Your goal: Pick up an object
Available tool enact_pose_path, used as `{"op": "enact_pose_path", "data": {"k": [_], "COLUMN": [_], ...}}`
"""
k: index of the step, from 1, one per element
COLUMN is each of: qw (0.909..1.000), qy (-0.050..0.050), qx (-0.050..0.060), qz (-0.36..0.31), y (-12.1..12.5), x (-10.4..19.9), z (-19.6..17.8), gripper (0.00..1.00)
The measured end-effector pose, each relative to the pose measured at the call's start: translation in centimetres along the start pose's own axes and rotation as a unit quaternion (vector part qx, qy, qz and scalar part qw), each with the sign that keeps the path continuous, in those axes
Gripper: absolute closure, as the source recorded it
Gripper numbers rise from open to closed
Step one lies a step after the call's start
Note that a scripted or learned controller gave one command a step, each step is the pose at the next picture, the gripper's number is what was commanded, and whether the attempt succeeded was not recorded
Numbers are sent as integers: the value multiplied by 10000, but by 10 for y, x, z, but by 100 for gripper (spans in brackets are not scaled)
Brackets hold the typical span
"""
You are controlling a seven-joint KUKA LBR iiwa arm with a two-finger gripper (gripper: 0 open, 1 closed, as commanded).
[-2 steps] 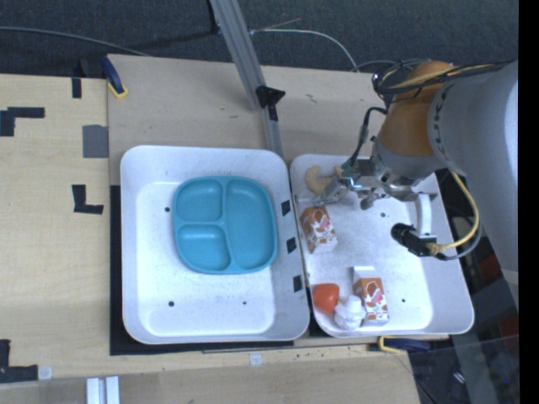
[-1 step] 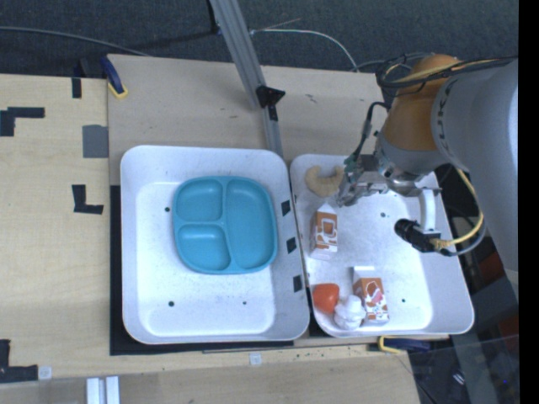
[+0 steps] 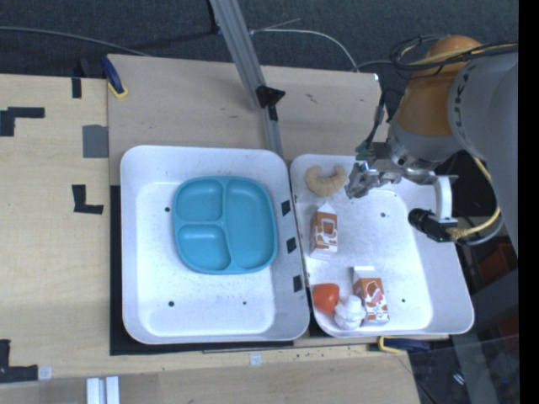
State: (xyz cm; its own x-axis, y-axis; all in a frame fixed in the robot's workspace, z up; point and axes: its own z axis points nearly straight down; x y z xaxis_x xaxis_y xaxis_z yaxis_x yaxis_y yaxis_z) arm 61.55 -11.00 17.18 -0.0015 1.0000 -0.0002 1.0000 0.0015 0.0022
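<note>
Item: tan curved pastry (image 3: pixel 325 178), R bin (image 3: pixel 438 310), far corner, just beside hand (image 3: pixel 360 183). Likely light, soft, crushable; grip across mid-curve. Hand: spread can't tell. Nearer in bin: carton (image 3: pixel 325 231), 2nd carton (image 3: pixel 370 297).

Teal divided plate (image 3: pixel 225 225) (three compartments), left white bin (image 3: pixel 143 251), wooden bench (image 3: pixel 50 259)

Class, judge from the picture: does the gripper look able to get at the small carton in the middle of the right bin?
Probably yes: the gripper hangs over the right bin, and the carton lies apart with nothing above it.
</note>
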Motion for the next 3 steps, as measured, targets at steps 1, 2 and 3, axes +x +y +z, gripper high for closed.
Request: {"op": "enact_pose_path", "data": {"k": [1,2,3], "qw": [10000,10000,10000], "qy": [-5,0,5], "qx": [-12,-1,24], "qz": [4,0,-17], "y": [-2,-1,-14], "x": [-9,-9,39], "z": [-57,-85,-70], "gripper": [100,100,100]}}
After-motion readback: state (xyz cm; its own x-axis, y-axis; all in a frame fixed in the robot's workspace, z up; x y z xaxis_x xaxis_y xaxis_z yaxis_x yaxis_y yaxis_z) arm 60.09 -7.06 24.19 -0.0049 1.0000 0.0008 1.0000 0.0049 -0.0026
